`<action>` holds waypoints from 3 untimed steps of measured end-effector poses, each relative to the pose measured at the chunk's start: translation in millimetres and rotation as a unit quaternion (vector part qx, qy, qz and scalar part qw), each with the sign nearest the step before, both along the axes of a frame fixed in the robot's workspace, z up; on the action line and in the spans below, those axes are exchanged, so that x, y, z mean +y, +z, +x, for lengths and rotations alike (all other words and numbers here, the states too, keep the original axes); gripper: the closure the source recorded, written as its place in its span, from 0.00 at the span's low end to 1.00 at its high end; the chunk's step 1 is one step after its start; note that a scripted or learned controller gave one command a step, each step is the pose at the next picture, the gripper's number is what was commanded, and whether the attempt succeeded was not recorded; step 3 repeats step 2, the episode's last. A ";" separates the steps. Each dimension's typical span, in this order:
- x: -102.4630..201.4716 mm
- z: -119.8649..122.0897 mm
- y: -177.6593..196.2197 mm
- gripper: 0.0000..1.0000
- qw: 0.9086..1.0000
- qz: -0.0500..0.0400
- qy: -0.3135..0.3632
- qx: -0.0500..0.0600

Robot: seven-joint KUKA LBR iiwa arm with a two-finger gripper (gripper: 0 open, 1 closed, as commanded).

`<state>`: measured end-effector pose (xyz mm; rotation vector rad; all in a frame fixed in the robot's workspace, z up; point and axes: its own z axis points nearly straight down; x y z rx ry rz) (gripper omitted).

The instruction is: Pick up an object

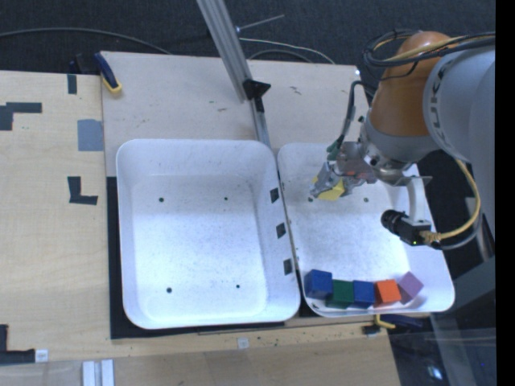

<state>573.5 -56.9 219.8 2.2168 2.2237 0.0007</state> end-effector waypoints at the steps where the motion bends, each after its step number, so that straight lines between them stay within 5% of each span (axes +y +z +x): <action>1: -94.6 -39.5 29.7 1.00 1.000 -0.001 -0.005 0.001; 2: -39.0 -33.8 35.5 1.00 1.000 0.001 0.002 0.002; 3: -39.0 -33.8 35.5 1.00 1.000 0.001 0.002 0.002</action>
